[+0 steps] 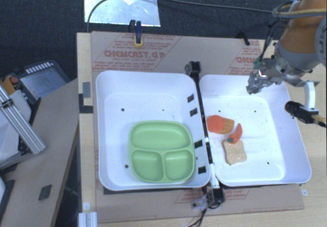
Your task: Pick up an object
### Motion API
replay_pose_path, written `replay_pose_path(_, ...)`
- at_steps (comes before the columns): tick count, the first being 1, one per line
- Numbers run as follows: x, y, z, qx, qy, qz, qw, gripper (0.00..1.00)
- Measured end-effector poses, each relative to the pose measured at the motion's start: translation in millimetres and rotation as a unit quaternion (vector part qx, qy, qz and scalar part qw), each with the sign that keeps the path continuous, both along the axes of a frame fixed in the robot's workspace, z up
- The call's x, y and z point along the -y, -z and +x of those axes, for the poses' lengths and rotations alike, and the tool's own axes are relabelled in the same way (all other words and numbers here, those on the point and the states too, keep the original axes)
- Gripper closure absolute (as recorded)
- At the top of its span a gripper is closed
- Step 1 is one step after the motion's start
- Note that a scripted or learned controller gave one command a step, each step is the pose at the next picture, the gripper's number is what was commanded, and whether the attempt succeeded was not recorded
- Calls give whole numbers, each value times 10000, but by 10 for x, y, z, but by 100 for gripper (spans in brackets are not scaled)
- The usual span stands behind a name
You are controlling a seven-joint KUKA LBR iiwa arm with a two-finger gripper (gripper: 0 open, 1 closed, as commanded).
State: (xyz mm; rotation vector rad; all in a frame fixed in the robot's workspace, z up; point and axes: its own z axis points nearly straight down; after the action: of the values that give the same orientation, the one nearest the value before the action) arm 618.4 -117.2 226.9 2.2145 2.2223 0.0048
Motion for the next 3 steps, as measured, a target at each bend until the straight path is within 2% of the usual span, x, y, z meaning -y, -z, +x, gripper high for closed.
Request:
replay_pose_path(1, -511, 101, -148, -31, -21, 11, 10000, 100)
replay_pose_path(3, -1437, 46, -463, -33, -24, 12, 10000, 100)
